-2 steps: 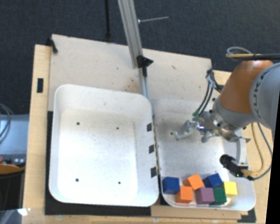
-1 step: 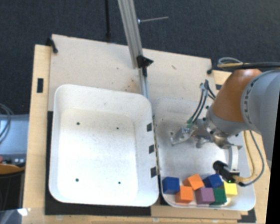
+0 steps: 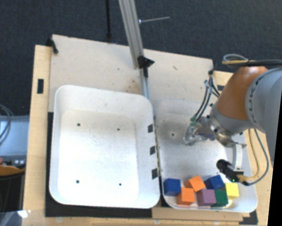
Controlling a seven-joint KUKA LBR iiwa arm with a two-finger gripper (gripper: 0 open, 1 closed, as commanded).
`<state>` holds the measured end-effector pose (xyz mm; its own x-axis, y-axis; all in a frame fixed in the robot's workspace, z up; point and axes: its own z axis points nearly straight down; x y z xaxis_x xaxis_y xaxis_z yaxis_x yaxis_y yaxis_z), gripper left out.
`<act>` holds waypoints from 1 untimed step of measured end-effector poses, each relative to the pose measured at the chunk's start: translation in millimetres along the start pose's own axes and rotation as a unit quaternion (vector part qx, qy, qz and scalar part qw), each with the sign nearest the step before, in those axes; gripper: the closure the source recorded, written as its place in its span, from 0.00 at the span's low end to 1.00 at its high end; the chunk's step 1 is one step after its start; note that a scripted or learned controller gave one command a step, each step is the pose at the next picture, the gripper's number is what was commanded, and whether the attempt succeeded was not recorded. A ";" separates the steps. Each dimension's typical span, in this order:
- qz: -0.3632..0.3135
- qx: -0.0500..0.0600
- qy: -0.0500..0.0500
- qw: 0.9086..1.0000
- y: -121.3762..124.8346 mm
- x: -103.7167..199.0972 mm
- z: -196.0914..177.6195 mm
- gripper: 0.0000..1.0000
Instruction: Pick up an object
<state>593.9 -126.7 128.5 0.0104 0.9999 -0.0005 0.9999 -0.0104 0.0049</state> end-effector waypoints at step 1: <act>-0.004 0.000 0.000 1.000 -3.2 3.3 -46.2 1.00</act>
<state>590.6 -123.3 174.7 0.0030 1.0000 -0.0010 1.0000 -0.0030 0.0059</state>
